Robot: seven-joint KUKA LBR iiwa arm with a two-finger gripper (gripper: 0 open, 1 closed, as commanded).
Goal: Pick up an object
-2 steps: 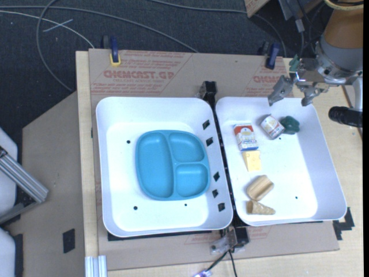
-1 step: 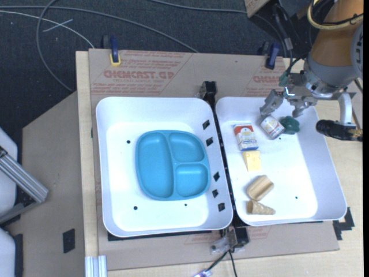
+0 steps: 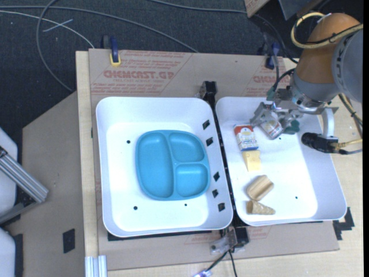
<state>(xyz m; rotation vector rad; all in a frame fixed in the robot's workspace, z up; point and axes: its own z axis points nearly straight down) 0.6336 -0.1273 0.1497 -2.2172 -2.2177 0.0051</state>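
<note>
The gripper (image 3: 273, 122) hangs low over the far end of the right-hand shallow white bin (image 3: 308, 180), the grey arm with its orange band (image 3: 323, 45) reaching in from the surface's right edge. From this angle I can't tell whether it is open or closed, and nothing can be made out in its grasp.

Just beside it, toward the bin's left wall, stands a small red-and-white carton (image 3: 245, 136). Right against the carton's near end lies a pale yellow block (image 3: 252, 159), and the two look to be touching. Further toward the near edge sits a tan bread-like chunk (image 3: 259, 186), and just beyond that a flatter tan wedge (image 3: 260, 208), close to the bin's near-left corner. All four line up along the left side of this bin, and the right half is bare white.

Over in the left-hand white bin (image 3: 106, 154), a light blue three-compartment plastic plate (image 3: 172, 164) lies flat in the middle. Both bins rest side by side on the brown paper-covered surface (image 3: 173, 68), with a blue clamp (image 3: 115, 53) at its far-left corner.
</note>
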